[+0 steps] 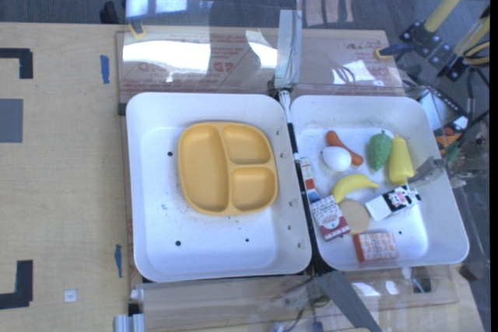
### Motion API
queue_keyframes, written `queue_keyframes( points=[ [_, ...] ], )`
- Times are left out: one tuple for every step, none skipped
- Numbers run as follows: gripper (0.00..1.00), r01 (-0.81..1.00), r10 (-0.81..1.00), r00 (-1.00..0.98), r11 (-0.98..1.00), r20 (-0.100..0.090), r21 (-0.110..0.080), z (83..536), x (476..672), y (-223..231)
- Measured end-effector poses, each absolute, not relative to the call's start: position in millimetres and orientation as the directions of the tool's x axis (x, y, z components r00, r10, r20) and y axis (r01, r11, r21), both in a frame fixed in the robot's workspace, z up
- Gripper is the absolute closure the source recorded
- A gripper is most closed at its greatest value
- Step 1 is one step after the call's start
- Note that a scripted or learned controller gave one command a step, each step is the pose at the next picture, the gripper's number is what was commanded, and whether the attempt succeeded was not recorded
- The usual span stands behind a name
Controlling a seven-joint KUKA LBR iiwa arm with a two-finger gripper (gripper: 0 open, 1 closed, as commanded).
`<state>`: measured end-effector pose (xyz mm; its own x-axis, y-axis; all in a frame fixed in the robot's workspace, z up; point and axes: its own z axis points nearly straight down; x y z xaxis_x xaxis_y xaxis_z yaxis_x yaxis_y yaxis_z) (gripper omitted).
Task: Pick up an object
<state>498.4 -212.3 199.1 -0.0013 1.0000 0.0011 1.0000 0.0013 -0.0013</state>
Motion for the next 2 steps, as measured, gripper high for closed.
queue_keyframes(
  points=[
    [0.0, 0.997, 0.997, 0.078, -0.078, -0.002, 0.006, 99.7, 526.6, -175.3],
    [0.0, 1.0, 1.0, 0.019, -0.019, -0.002, 0.004, 86.7, 573.9, -179.6]
  ],
)
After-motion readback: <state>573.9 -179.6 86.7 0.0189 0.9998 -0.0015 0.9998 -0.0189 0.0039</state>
